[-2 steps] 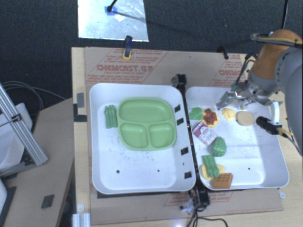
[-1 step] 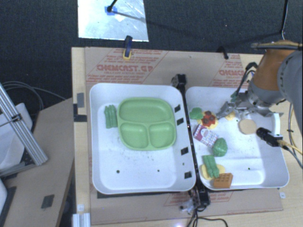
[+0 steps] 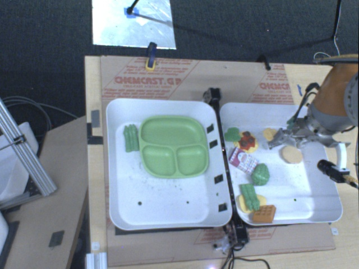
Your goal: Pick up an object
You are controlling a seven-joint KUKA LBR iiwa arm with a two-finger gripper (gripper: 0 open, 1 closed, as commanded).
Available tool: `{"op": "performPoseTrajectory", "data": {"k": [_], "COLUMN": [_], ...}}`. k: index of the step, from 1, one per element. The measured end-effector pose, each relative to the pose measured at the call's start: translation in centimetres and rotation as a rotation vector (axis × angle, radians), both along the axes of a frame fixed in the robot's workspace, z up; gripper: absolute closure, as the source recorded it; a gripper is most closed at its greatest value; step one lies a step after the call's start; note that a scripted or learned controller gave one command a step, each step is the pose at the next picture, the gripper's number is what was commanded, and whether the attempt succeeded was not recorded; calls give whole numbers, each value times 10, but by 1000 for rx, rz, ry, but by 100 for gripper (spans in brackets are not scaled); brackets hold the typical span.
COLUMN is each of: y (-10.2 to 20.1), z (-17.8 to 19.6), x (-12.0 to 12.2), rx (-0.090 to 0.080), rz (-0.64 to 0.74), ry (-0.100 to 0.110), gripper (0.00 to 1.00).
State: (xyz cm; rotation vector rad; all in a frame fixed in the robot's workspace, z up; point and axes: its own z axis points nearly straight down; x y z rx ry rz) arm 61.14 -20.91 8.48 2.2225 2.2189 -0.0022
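Claw (image 3: 279, 141) low in right bin (image 3: 325, 209), prongs look spread, pinching nothing. Nearest candidate: pale round cookie (image 3: 291, 155), just beside claw, toward near rim. Small yellow piece (image 3: 270, 133) touching claw tip on far side.

Dark carpet (image 3: 252, 15) surrounds the wooden bench (image 3: 92, 94); a shiny sheet (image 3: 134, 15) lies beyond it.
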Motion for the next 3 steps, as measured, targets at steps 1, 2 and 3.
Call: {"op": "performPoseTrajectory", "data": {"k": [1,2,3], "y": [12,2,11], "z": [1,0,1], "x": [31,-8,12], "rx": [1,1,1], "rz": [7,1,7], "ry": [-6,0,-5], "gripper": [0,0,0]}}
